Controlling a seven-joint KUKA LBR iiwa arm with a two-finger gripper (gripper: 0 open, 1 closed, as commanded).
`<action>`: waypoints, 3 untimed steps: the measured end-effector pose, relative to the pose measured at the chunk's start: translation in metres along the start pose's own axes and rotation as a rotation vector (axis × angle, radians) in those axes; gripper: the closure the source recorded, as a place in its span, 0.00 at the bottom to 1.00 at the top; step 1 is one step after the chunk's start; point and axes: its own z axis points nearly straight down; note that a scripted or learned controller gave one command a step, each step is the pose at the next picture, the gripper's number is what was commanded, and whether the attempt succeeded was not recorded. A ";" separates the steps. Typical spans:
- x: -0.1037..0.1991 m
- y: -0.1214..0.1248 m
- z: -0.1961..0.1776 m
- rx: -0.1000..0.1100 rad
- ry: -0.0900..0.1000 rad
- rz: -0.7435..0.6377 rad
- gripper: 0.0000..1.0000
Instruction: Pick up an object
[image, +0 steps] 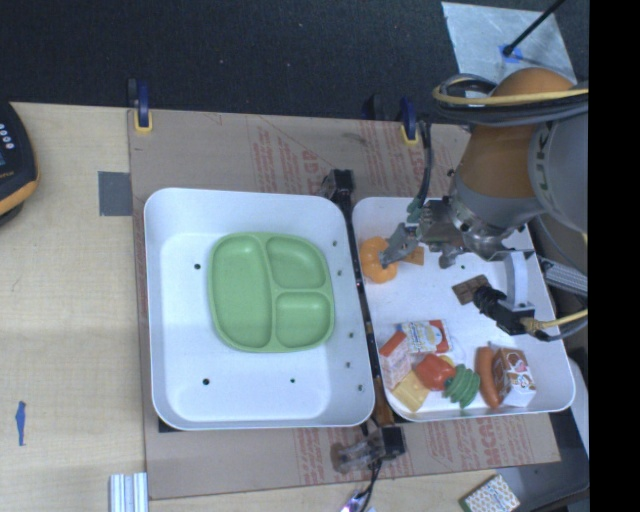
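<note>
Orange toy (375, 258) lies beside the gripper (405, 243), finger state unclear; toy foods (445, 368) crowd nearby.

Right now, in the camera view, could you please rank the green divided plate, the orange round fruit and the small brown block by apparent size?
1. Green divided plate, clearly largest.
2. Orange round fruit, partly hidden by the pincer.
3. Small brown block, though close to the fruit, so this order is unsure.

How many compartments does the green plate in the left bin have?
3. The green plate has one long compartment down its left side, one at upper right and one at lower right. It lies in the left bin.
</note>
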 end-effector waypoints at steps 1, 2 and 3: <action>-0.041 0.030 0.108 0.006 -0.001 0.001 0.00; -0.039 0.074 0.096 -0.006 0.000 -0.002 0.00; -0.042 0.073 0.098 -0.003 0.001 -0.001 0.00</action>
